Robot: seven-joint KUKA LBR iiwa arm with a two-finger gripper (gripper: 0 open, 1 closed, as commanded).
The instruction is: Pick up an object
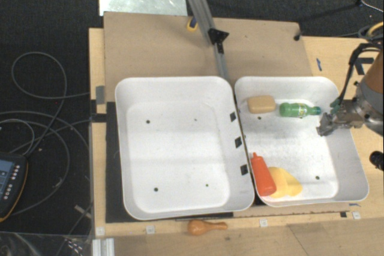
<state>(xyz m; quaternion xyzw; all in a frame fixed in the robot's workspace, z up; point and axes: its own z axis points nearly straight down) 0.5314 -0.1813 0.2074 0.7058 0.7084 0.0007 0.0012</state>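
- Camera view: bench [180, 45] carries two shallow white bins side by side, touching along their inner rims.
- Left bin [129, 147]: bare white floor with a few small dark dots.
- Right bin [345, 189]: holds four objects.
- Tan block [261, 104]: near the right bin's far-left corner, lying flat.
- Green bottle [298, 110]: just beside the tan block on its right, along the far edge, lying on its side, cap end toward the bin's right edge.
- Orange bottle [262, 174]: by the right bin's near-left corner, lying along the left wall, nozzle pointing to the far edge.
- Yellow object [285, 183]: touching the orange bottle's right side, close to the near edge.
- Gripper [329, 123]: over the right bin's right edge, at about mid-length, just right of and nearer than the green bottle; arm [372, 90] enters from the right.
- Claw state: cannot tell, too small and dark; nothing visibly between it.
- Brown pear-shaped object [207, 226]: on the bench outside the bins, at the bench's near edge, below where the two bins meet.
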